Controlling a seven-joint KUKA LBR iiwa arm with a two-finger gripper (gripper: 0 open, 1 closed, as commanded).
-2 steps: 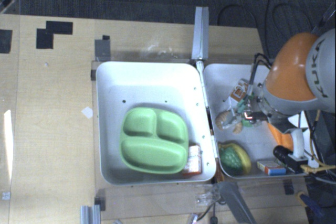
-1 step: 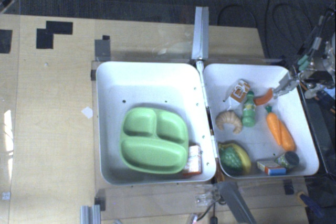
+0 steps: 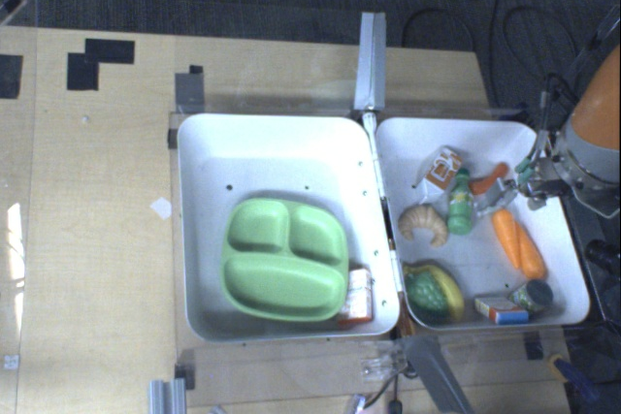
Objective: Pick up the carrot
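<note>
- On the pale wooden table (image 3: 97, 208), two shallow white bins sit side by side: the left bin (image 3: 204, 150) and the right bin (image 3: 572, 296).
- In the left bin: one green sectioned plate (image 3: 286, 257) of smooth plastic, and one small carton (image 3: 357, 298) touching it at 4 o'clock.
- In the right bin: one carrot (image 3: 517, 244), orange and tapered, lying at 3 o'clock of the bin's middle; one curved croissant (image 3: 425, 222); one green bottle (image 3: 459, 206); one yellow-green fruit (image 3: 434, 293).
- The tool (image 3: 506, 197) hangs just at 11 o'clock of the carrot; its grip cannot be told.
</note>
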